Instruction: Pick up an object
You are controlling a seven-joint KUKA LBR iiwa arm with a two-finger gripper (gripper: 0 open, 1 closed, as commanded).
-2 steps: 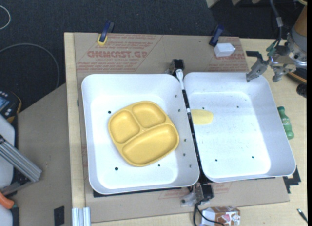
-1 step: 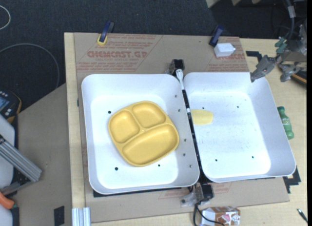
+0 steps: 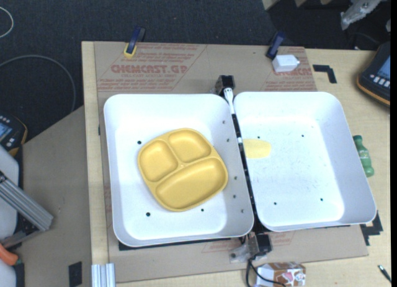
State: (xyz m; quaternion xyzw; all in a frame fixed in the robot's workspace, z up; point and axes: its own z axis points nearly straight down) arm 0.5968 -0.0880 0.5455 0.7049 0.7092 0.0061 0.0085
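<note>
A yellow divided plate (image 3: 182, 168) with three compartments lies flat in the left white bin (image 3: 118, 155), a little right of that bin's middle. A small pale yellow flat piece (image 3: 256, 149) rests on the floor of the right white bin (image 3: 347, 155), close to its left wall.
A black divider strip (image 3: 236, 137) runs between the two bins. Clamps (image 3: 133, 42) and a white block (image 3: 285, 63) sit on the cardboard-covered bench behind the bins. A green object (image 3: 364, 156) lies at the right bin's outer edge. Cables and a connector (image 3: 260, 251) sit at the front.
</note>
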